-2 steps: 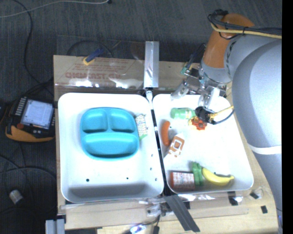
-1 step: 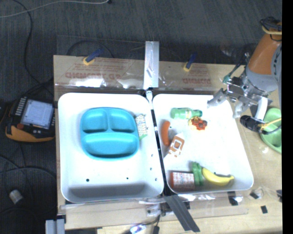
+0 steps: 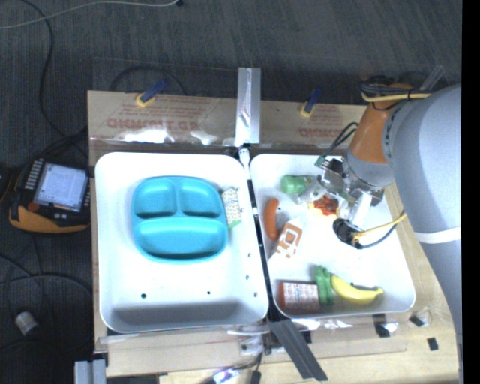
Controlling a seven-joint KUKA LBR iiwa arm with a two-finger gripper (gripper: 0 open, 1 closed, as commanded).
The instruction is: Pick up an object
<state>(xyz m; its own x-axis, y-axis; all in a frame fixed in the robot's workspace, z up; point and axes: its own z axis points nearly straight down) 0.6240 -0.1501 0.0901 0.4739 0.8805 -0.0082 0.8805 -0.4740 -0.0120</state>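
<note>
Just beside end effector (image 3: pixel 328 196): red object (image 3: pixel 324 205)

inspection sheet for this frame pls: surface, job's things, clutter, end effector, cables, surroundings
Surface: bench with two white bins, left bin and right bin, on cardboard.
Job's things: in the right bin, a green toy, carrot, small orange-and-white box, can, banana, and a red item by the end effector.
Clutter: blue divided plate in the left bin, a small patterned item at its right edge.
End effector: low over the back of the right bin; finger state cannot be told.
Cables: yellow cable looping from the wrist; black cable on the floor.
Surroundings: dark carpet; handheld screen unit left of the bench.
</note>
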